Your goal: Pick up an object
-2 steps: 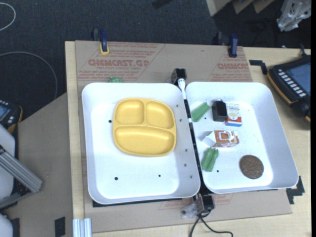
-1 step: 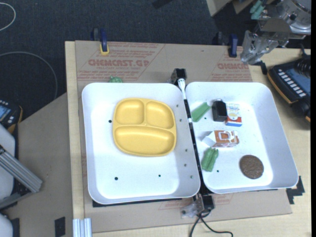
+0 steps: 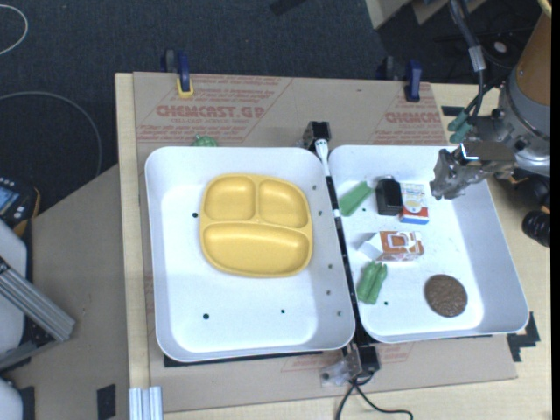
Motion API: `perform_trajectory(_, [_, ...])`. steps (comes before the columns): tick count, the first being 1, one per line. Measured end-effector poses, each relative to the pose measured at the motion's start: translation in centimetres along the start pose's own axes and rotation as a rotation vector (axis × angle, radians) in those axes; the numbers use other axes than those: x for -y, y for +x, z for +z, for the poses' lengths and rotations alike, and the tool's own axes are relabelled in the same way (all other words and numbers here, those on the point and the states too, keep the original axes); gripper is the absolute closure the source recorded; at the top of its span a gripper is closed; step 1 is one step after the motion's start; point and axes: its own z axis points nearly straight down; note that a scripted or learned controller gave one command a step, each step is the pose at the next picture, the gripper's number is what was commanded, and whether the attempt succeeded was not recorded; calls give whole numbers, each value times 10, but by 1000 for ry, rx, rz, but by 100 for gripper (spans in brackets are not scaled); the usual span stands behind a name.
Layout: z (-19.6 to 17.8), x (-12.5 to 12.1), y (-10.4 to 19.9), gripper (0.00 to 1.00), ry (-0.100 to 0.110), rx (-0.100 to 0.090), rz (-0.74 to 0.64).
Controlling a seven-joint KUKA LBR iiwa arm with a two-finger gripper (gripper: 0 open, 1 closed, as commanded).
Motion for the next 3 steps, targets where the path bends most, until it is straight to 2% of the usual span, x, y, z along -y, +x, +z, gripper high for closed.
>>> perform_trajectory(1, [-104,17,69,100,-25,-1,-12])
perform_trajectory(2, [-84,15,131,100,-8,1,-10])
perform_trajectory(3, [1,17,205,100,-2,3,-12])
